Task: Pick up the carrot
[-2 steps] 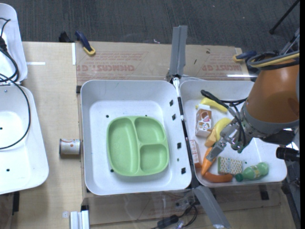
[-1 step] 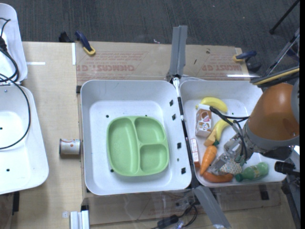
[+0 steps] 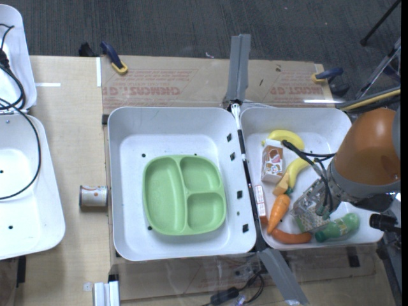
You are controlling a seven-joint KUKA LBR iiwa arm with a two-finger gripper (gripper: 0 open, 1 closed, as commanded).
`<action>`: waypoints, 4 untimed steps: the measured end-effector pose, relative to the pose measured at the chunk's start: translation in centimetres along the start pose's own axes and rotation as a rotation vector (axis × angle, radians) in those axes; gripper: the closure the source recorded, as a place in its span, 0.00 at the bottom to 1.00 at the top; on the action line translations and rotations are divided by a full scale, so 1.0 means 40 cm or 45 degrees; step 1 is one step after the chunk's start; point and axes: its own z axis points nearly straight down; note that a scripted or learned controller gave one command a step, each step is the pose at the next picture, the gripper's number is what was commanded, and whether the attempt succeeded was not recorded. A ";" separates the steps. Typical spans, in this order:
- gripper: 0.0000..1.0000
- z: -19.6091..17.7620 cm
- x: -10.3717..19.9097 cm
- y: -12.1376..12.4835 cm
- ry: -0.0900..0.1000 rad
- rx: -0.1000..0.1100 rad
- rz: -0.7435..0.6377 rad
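The carrot [image 3: 277, 211] is orange with a small green top and lies at a slant near the front left of the right bin [image 3: 319, 116]. My gripper [image 3: 312, 210] hangs low in that bin, just to the right of the carrot. A grey metal head is what I see of it, under the orange band of the arm [image 3: 373, 152]. I see nothing held in it. The carrot rests on the bin floor, apart from the gripper.
Around the carrot lie a yellow banana [image 3: 290, 152], a small carton [image 3: 273, 162], a red-orange sausage-like piece [image 3: 292, 237] and a green item [image 3: 338, 228]. The left bin [image 3: 127, 171] holds a green divided plate [image 3: 185, 194]. A small can [image 3: 94, 196] lies on the bench.
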 end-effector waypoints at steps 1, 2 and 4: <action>1.00 -0.227 0.116 0.165 0.000 0.001 0.155; 0.00 -0.227 0.116 0.164 0.000 0.002 0.155; 0.00 -0.227 0.107 0.109 0.000 0.003 0.064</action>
